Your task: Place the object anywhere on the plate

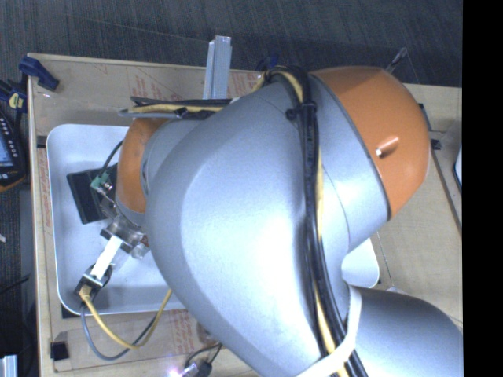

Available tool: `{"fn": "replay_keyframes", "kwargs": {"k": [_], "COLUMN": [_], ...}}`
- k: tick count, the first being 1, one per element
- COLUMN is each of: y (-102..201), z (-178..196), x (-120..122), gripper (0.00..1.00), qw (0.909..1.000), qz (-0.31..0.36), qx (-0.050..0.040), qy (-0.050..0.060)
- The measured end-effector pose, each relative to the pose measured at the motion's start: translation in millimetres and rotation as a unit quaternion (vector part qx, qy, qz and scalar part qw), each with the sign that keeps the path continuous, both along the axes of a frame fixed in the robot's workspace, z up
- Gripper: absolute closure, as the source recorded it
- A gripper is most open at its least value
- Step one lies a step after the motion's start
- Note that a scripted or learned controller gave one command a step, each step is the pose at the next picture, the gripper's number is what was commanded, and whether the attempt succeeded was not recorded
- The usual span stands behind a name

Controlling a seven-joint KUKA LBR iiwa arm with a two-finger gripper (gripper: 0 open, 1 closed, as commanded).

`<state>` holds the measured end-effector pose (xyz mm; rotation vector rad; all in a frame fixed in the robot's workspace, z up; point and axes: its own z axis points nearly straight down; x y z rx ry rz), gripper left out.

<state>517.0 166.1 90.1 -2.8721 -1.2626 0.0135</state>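
Observation:
The grey arm (pixel 259 226) fills the middle of the camera view and hides most of both bins. Its orange wrist band (pixel 130 167) hangs over the left bin (pixel 63 144). Just left of the band, the dark end of the gripper (pixel 85 193) sits low over the left part of that bin's floor. I cannot make out any object at the gripper.
A sliver of the right bin (pixel 363 272) shows under the arm's orange elbow (pixel 377 132). Blue clamps (pixel 35 71) sit on the bench's far left corner. A metal post (pixel 219 67) stands at the back edge.

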Motion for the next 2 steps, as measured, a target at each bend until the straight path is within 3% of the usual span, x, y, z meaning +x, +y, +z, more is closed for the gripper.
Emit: {"fn": "replay_keyframes", "kwargs": {"k": [1, 2], "y": [-29, -44], "z": [153, 157], "x": [-41, -5], "gripper": [1.00, 1.00], "qw": [0.9900, 0.9859], "qz": [-0.141, -0.167], "qx": [0.0000, -0.0006], "qy": [-0.003, -0.003]}}
